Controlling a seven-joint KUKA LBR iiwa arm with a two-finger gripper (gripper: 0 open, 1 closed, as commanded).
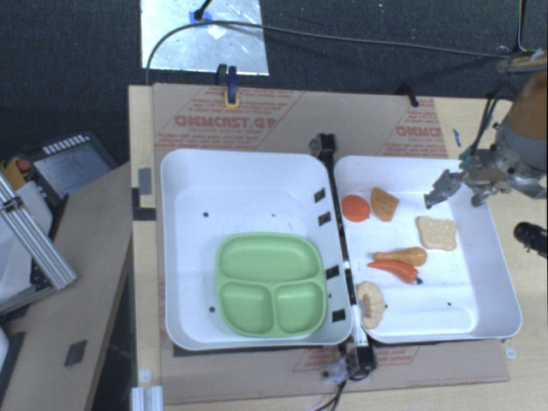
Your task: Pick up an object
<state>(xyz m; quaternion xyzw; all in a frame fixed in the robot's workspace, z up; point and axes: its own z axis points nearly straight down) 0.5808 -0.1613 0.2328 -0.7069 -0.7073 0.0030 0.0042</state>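
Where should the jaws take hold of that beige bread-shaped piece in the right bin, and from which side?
Probably from straight above, closing across the middle of the bread piece. It lies flat on the right bin floor, with bare floor around it, apart from the orange squash-shaped piece, so the gripper has room to descend.

— What sits on the bench (141, 255) below me?

— A brown cardboard sheet (282, 114) with red print covers most of it. Two shallow white bins lie on that sheet, touching side by side: the left bin (184, 187) and the right bin (492, 311).

— Anything else?

— A yellow-and-blue clamp (229, 88) grips the sheet's far edge.
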